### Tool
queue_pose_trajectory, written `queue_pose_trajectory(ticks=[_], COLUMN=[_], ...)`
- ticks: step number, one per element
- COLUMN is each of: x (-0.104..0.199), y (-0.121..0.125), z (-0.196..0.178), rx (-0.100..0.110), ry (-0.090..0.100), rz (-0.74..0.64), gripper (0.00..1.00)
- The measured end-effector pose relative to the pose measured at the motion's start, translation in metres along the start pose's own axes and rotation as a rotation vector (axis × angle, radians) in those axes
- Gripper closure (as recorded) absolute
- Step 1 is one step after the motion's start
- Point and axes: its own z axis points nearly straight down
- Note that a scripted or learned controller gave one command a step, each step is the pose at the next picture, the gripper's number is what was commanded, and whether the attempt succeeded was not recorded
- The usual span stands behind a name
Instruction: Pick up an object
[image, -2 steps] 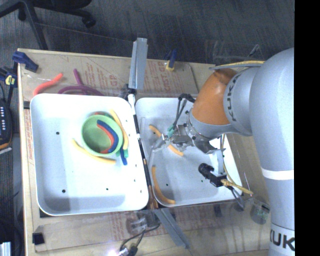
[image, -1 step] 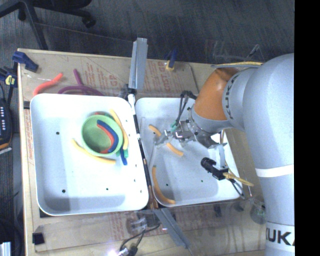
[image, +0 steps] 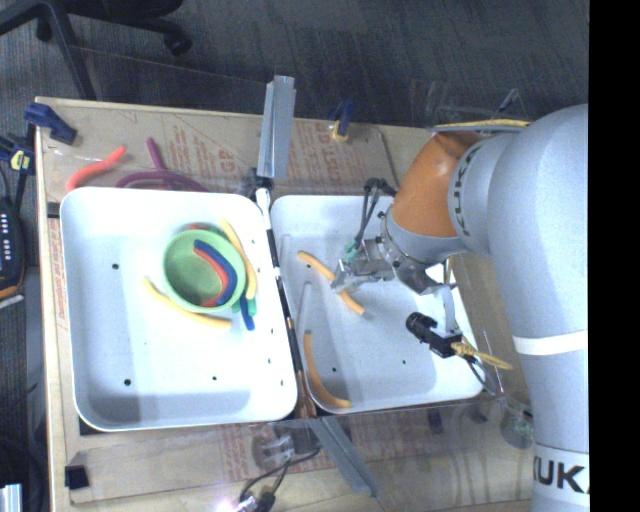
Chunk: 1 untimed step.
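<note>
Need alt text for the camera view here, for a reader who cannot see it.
The gripper of the grey arm hangs low in the right bin, over an orange curved piece. The left bin holds a green bowl with coloured strips.

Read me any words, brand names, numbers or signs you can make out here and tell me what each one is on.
"KU" in dark letters on the grey arm, cut off by the frame edge.
Faint reddish print on the bench top between the bins and the back edge: too blurred to read.

A tan wooden bench (image: 200, 135) stands on dark grey carpet (image: 400, 50), with what may be chair legs (image: 110, 25) nearby.
</note>
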Motion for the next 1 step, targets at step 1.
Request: queue_pose_trajectory(ticks=[1], x=[-0.001], y=[0.0359], z=[-0.0964], rx=[-0.004], ry=[0.004], rz=[-0.125], gripper=[1.0])
